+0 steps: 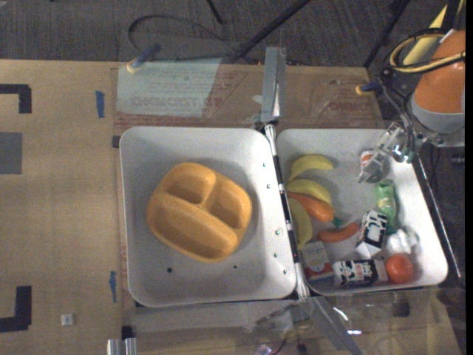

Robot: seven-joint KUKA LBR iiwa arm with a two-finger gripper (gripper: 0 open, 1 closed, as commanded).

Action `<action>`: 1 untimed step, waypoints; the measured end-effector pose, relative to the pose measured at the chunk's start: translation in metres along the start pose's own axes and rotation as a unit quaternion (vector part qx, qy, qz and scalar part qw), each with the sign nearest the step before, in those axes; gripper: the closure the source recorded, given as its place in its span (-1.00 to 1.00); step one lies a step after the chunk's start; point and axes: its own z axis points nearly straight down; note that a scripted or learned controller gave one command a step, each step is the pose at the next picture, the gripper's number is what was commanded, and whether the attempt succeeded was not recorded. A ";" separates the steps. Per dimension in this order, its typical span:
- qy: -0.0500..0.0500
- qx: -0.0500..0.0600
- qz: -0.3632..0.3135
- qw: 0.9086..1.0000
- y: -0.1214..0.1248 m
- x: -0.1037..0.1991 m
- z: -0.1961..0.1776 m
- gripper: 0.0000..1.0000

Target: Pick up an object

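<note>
No single target is set, so any item in the right bin point(434, 231) counts; the likeliest is the small red-and-white object point(367, 161) at the bin's upper right, directly by the gripper point(380, 163). The gripper hangs low at the bin's upper right, arm coming in from the right edge of the frame. Too blurred to tell how wide it is set, or whether it has hold of the red-and-white piece or just sits against it. Step looks like approach or grasp attempt, lift not done. Next move needs a firm close on one item, then a straight raise clear of the bin wall. Right bin contents: yellow bananas point(309, 191) at left, orange carrot point(316, 207) beside them, green bottle point(385, 198) below the gripper, black-and-white carton point(372, 231), second carton point(355, 272) lying flat at the bottom, red tomato point(400, 268) at lower right. Left bin point(140, 154) holds a yellow divided tray point(199, 211), three compartments, nothing in them.
</note>
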 end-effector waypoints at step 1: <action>0.003 0.003 -0.054 0.999 -0.005 -0.006 0.000 -1.00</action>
